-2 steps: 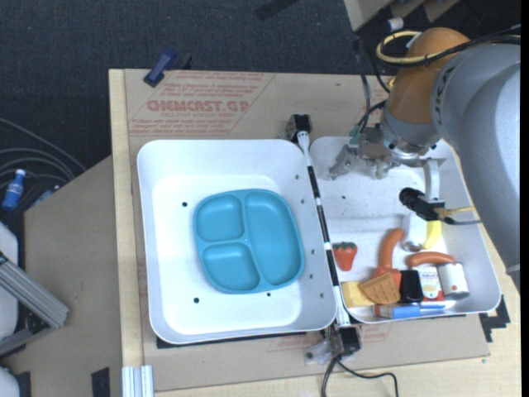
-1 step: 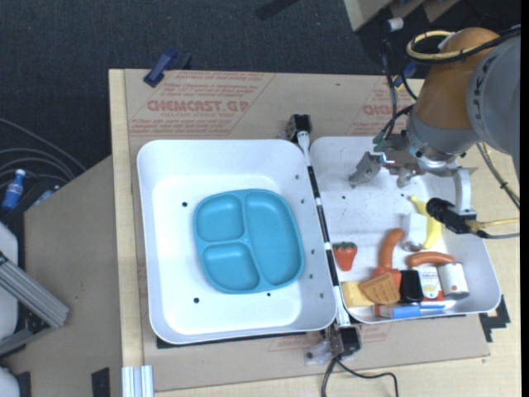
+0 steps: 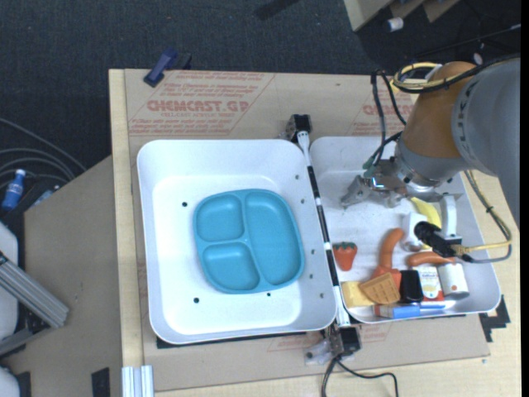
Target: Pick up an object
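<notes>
One bench (image 3: pixel 124 222) of pale board is seen, printed with red lettering along its far edge, and two shallow white bins are set on it side by side. The left bin (image 3: pixel 161 246) is occupied by one blue divided plate (image 3: pixel 248 240) with three compartments, lying flat near the bin's middle. The right bin (image 3: pixel 339 160) is crowded along its near and right-hand part with small items. One grey arm (image 3: pixel 488 114) with an orange band (image 3: pixel 434 110) is extended in from the right, over the far half of the right bin. One gripper (image 3: pixel 364 190) is positioned low over the bare floor of that bin, towards its left wall; whether its jaws are parted or closed cannot be told, and nothing is seen to be gripped. The items lie apart from the gripper, nearer the viewer. One banana (image 3: pixel 425 212) is located just below the wrist. One orange carrot-shaped piece (image 3: pixel 388 251) is laid at a slant near the bin's middle. One strawberry (image 3: pixel 345 255) is placed beside the left wall. One tan wedge (image 3: pixel 378 290) is found at the near edge, touching the foot of the orange piece. One blue marker (image 3: pixel 409 310) is laid along the near wall. Further small packets are clustered at the near right corner; their number cannot be counted reliably.
</notes>
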`<action>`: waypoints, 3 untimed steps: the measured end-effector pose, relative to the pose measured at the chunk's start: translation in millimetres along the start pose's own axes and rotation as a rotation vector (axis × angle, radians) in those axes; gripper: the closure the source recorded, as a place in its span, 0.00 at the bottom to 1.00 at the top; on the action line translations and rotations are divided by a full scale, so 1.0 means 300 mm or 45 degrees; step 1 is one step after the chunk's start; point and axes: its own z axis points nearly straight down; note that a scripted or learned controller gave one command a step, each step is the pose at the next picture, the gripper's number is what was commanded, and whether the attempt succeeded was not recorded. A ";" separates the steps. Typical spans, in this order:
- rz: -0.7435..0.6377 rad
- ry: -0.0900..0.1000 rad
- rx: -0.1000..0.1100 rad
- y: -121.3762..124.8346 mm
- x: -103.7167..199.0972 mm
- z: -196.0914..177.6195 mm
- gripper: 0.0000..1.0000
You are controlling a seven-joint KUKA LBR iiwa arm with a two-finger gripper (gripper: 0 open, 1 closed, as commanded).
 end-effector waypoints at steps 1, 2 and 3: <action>-0.002 -0.001 -0.005 0.169 0.015 -0.004 0.00; 0.001 -0.002 0.000 -0.113 -0.126 0.000 0.00; -0.002 -0.001 -0.006 0.186 -0.120 -0.005 0.00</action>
